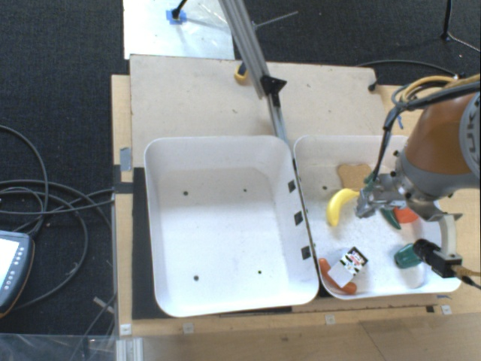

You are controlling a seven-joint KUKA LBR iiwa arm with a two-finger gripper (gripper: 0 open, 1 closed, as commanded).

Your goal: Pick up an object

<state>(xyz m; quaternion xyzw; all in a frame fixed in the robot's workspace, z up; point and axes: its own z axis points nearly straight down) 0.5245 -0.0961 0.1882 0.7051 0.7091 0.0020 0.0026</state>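
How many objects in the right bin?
6 visible: banana, tan piece behind it, orange-green item by the hand, teal object, black-and-white box, orange piece. The arm may hide more.

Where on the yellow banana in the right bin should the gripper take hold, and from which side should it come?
Probably at the middle of the banana, coming from above. It lies flat and curved on the right bin's floor, with bare floor on both long sides, so fingers could close across its narrow width.

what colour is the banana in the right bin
Yellow; the banana shows in the camera view.
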